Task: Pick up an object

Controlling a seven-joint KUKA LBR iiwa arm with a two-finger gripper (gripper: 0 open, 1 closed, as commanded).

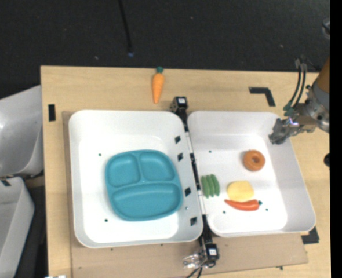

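- So far nothing is lifted: the gripper (277,133) hangs at the right bin's (229,123) far right rim, its opening too small to tell.
- Candidates lie untouched: doughnut (254,160), yellow piece (240,189), red chilli (242,205), green piece (210,185).
- Approach, grasp and lift all remain.

Grey metal wrist (310,116) at three o'clock, orange band (325,80) above it, thin dark green cables (298,88) looping alongside, small dark gripper (277,133)
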